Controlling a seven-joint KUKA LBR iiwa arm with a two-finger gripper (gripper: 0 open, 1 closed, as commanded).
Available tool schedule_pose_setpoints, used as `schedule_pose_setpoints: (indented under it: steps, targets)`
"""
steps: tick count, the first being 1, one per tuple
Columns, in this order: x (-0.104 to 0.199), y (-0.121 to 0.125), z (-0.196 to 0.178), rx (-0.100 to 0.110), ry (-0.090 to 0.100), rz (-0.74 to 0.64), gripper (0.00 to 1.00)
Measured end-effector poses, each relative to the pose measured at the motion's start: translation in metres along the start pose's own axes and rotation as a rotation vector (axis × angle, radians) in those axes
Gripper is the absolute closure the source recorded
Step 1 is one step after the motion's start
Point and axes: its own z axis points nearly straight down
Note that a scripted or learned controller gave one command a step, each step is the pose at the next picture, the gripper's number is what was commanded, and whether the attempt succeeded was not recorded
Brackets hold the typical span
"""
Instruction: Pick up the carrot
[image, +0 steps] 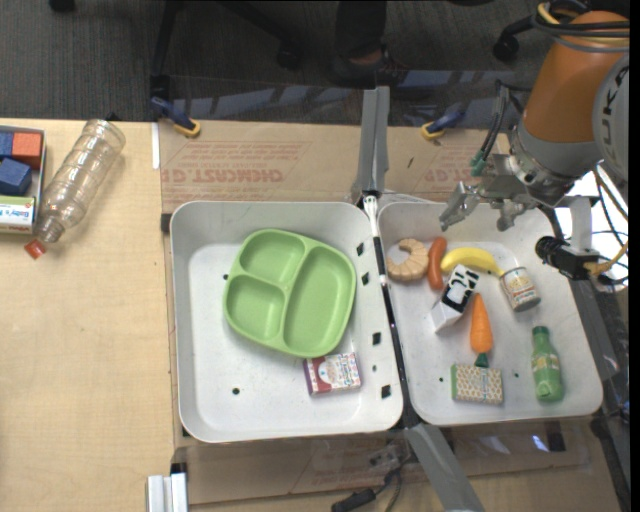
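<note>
Nothing's been picked up yet: the small orange carrot (481, 324) lies in the right white bin (575, 400), while the pincer (487, 203) hovers spread apart and empty near that bin's far rim.

Bright, even overhead light, soft shadows, slight glare on the white bins (190, 300), image mildly soft.

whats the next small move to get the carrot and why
Probably bring the claw toward the near side of the right bin and lower it over the carrot. The claw hangs over the bin's far edge, well short of the carrot, which lies beside the milk carton.
</note>
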Motion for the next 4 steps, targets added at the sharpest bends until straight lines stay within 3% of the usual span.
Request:
schedule_pose_setpoints:
  steps: [1, 2, 3, 4]
  targets:
    - [-0.096, -0.072, -0.056, -0.001, -0.001, -0.042, 0.00]
    - [-0.094, -0.122, 0.115, -0.011, 0.001, -0.095, 0.00]
    - [-0.122, -0.137, 0.138, -0.005, 0.001, -0.435, 0.00]
    - [-0.047, -0.060, 0.135, -0.004, 0.001, -0.615, 0.00]
